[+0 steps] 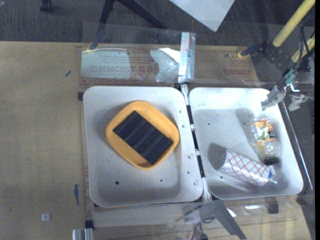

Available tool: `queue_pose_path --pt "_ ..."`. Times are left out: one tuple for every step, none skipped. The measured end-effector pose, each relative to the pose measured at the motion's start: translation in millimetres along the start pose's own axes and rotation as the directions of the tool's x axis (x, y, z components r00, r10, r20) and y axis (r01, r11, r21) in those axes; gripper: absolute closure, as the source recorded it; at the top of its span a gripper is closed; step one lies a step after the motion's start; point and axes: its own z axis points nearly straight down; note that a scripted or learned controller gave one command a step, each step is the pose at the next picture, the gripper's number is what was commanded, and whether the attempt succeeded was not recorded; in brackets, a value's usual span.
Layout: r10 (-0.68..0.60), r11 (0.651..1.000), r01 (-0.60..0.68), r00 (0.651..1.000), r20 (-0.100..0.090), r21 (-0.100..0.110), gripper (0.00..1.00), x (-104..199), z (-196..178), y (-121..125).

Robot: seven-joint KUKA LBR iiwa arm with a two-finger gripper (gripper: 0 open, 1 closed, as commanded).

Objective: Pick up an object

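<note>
In the left bin [100, 184] lies a yellow-orange rounded dish-like object [142, 134] with a black ribbed panel on top, turned at a slant. The right bin [220, 109] holds a small clear bottle [263, 139] with an orange label and a dark cap, lying near the right wall with the cap toward the front. Just in front of it lies a white paper cone [245, 168] with a red criss-cross pattern, its wide grey mouth pointing left and its tip almost touching the bottle's cap.
A divider ridge [192, 139] separates the two bins. Clear plastic panels [135, 64] stand behind the bins. Metal fittings and cables [290, 89] crowd the right bin's far right corner. A yellow pole [295, 16] slants at the upper right.
</note>
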Motion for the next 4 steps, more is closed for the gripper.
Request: queue_pose_path --pt "0.038 0.999 -0.038 0.999 -0.003 -0.019 0.00 29.1 153.7 25.8" --pt "-0.239 0.971 0.239 0.971 -0.022 -0.010 0.00 15.8 183.8 44.8" --pt "-0.260 0.966 0.260 0.965 -0.030 -0.007 0.00 14.5 186.0 51.8" --pt "-0.227 0.974 0.227 0.973 -0.032 -0.007 0.00 15.0 185.8 52.8"
